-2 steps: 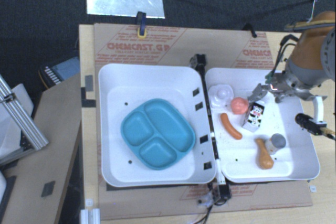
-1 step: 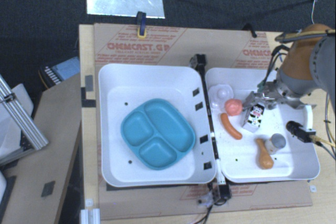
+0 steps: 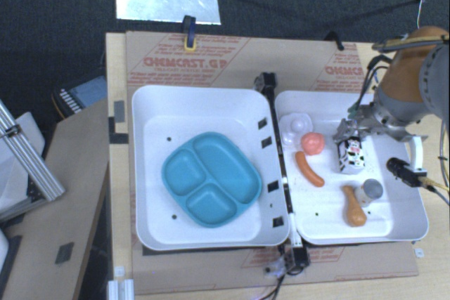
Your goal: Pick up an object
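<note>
Centring the jaws [image 3: 350,145] over the small black-and-white cow-patterned toy [image 3: 351,155] in the right white bin [image 3: 408,221] matters most — whether they are released or clenched cannot be told — then descend squarely.

red "chemcast gp" print on the brown board [image 3: 184,61] behind the bins

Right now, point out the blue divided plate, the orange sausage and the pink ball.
blue divided plate [image 3: 211,179], camera view, central ridge.
orange sausage [image 3: 309,169], camera view, mid-length.
pink ball [image 3: 313,143], camera view, top.
</note>
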Robot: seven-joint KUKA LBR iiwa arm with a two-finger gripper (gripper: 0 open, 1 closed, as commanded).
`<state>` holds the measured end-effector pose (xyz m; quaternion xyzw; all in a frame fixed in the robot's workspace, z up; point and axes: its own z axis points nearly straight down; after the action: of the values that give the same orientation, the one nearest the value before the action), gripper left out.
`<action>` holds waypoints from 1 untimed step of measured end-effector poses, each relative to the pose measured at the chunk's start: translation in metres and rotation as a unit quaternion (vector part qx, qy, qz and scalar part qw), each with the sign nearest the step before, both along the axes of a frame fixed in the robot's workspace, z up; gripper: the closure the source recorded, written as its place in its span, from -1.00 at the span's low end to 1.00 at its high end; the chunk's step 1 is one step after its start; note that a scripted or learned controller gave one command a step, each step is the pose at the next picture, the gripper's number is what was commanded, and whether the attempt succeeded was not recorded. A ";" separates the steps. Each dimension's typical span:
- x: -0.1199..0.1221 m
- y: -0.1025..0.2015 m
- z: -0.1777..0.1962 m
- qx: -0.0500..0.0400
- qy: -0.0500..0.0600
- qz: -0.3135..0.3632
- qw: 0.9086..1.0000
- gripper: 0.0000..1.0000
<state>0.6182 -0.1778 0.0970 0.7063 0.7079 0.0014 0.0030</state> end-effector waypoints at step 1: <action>-0.007 0.004 0.057 0.000 0.000 0.000 1.000 1.00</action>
<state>0.6114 -0.1741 0.1540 0.7062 0.7080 0.0018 0.0031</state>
